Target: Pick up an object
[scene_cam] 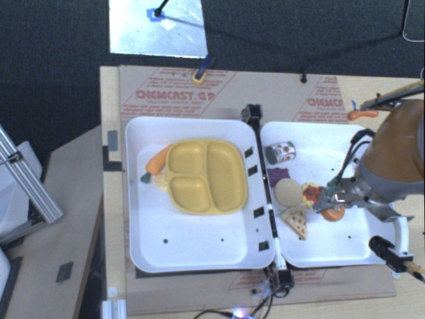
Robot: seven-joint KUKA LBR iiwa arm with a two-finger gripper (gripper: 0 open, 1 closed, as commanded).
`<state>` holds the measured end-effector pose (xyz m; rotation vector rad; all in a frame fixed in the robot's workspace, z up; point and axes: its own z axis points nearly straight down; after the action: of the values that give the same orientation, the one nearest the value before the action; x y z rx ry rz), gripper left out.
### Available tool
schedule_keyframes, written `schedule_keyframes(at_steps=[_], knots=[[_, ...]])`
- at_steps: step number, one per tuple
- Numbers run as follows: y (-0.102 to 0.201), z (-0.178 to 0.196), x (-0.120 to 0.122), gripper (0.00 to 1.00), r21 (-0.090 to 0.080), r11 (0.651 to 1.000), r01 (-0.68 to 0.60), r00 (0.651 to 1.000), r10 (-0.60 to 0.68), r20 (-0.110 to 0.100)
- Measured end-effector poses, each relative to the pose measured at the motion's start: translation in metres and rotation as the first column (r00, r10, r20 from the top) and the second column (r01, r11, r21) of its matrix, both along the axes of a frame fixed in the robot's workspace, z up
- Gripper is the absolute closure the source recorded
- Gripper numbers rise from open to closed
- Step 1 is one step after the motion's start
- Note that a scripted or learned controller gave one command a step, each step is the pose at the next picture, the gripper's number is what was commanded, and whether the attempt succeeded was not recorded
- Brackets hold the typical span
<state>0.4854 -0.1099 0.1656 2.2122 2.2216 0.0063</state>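
- Worktop [113, 198]: a pale bench carrying two shallow white bins side by side on a printed cardboard sheet [179, 92].
- Left bin [143, 244]: holds a yellow divided plate [202, 176] with three compartments, lying flat near the middle.
- Carrot [157, 159]: an orange toy carrot with a green tip, touching the plate's left edge and partly tucked under it.
- Right bin [319, 254]: holds a cluster of small objects in its left half.
- Can [281, 153]: a small tin with a red-and-white label, lying on its side near the bin's upper left corner.
- Purple object [277, 176]: a small item just below the can; its kind cannot be told.
- Beige ball [288, 192]: a round object just below the purple one.
- Pizza slice [296, 222]: a triangular toy below the ball, touching or almost touching it.
- Red-and-yellow object [311, 194]: just right of the ball, beside the gripper's tip.
- Orange object [333, 212]: a small round piece directly under the gripper.
- Arm [398, 155]: grey with an orange band, reaching in from the right over the right bin.
- Gripper [328, 198]: low over the cluster, between the red-and-yellow object and the orange object; whether it is released or clenched cannot be told, and no object is seen grasped.
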Motion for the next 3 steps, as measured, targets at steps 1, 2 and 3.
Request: schedule_keyframes(at_steps=[1,2,3], knots=[[0.0,0.054,0.002,1.0,0.0,1.0,0.0,1.0,0.0,0.0],[0.055,0.047,-0.002,1.0,0.004,1.0,-0.005,1.0,0.005,-0.006],[0.104,0.062,0.001,1.0,0.003,1.0,-0.006,1.0,0.006,-0.004]])
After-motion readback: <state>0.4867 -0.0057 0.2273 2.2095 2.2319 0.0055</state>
